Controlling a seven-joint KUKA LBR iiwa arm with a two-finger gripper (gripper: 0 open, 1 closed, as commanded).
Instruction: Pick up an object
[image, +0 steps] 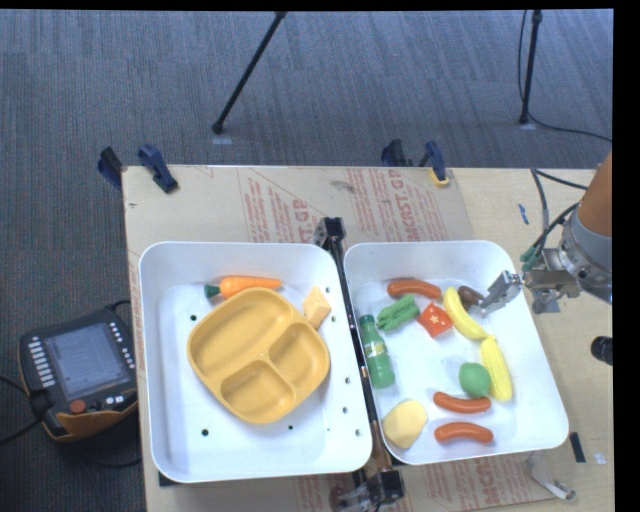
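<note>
Tool (503, 290) sits at the right bin's (545, 345) far-right rim, just beside the banana (462, 312); can't tell its opening, nothing seen between the fingers. Candidates are smooth moulded plastic food, loosely scattered for easy access: corn (496, 368), sausages (463, 403), green bottle (376, 352). Left bin holds a glossy yellow divided plate (258, 355) and carrot (246, 285).

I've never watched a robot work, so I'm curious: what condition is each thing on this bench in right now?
Gripper: over the right bin's top right corner, holding nothing I can see.
Yellow divided plate: lying in the left bin, compartments bare.
Carrot: lying flat beside the plate.
Green bottle: on its side by the right bin's left wall.
Banana: lying just under the gripper.
Corn: lying flat.
</note>
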